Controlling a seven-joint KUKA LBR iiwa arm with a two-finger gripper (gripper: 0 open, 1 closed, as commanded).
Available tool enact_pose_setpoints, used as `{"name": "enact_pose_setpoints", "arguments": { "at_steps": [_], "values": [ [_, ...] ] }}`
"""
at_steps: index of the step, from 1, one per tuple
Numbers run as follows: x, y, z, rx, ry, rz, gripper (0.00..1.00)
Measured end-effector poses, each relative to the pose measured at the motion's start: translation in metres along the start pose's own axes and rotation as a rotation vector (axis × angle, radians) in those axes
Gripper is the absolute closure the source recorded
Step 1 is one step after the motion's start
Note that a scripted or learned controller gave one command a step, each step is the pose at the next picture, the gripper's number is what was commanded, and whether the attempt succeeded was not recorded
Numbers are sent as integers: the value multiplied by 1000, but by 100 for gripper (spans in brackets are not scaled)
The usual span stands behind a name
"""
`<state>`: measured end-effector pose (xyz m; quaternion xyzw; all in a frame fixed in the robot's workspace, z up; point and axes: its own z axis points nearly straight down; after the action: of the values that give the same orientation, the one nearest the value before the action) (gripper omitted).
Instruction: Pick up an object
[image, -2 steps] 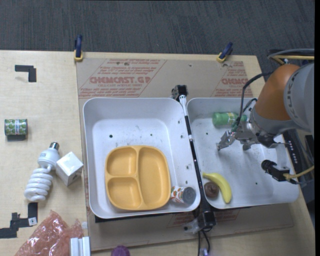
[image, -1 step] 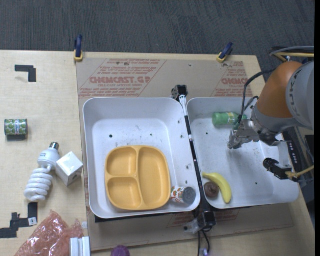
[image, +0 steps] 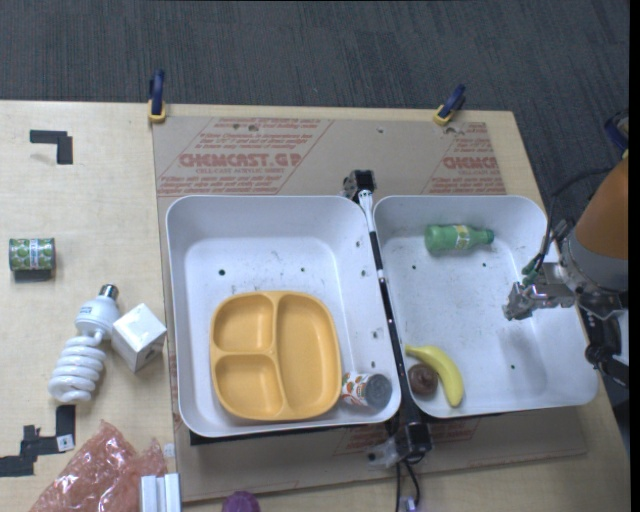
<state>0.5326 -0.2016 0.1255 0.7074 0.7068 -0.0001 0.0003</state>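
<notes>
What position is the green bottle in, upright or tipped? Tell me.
Tipped. The green bottle lies on its side near the far wall of the right bin, its cap end pointing right, its full length showing from above.

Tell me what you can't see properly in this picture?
- Gripper, camera view: fingers too small and blurry to judge.
- Arm: cut off by the right edge.
- Small can: label too tiny to read, tucked beside the yellow plate.
- Purple thing: cut off by the bottom edge.
</notes>
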Motion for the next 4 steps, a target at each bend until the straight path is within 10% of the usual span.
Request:
{"name": "enact_pose_setpoints", "arguments": {
  "at_steps": [1, 2, 3, 4],
  "values": [
    [0, 0, 0, 0, 0, 0, 0],
    [32, 34, 33, -1, 0, -2, 0],
    [32, 34, 22, -3, -2, -4, 100],
    [32, 34, 22, -3, -2, -4, 0]
  ]
}}
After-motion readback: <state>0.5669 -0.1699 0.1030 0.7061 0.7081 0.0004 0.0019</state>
